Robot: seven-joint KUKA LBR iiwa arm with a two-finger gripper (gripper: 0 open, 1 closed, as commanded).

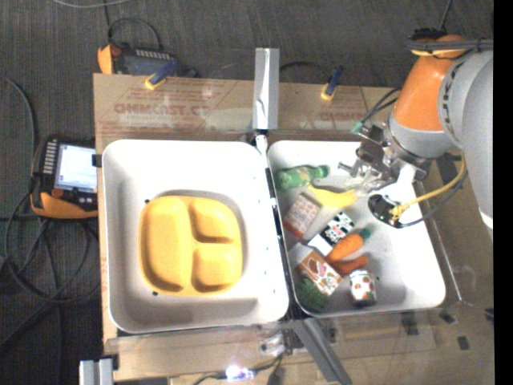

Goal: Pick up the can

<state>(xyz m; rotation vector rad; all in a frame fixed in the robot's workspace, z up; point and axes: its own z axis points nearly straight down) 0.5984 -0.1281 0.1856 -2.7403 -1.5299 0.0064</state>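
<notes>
The can (362,288) is small, with a white, red and green label, and stands near the front edge of the right bin (425,271). My gripper (367,169) hangs over the back of that bin, just above the yellow banana (331,196) and well behind the can. The grey arm with its orange band (429,87) reaches in from the upper right. Nothing shows between the gripper and the can except toys.
The right bin also holds a green bottle (300,176), a red-and-white packet (302,212), a cow-patterned block (339,229), a carrot (349,246), a printed box (321,272) and broccoli (313,297). A yellow divided tray (192,241) lies in the left bin (120,175).
</notes>
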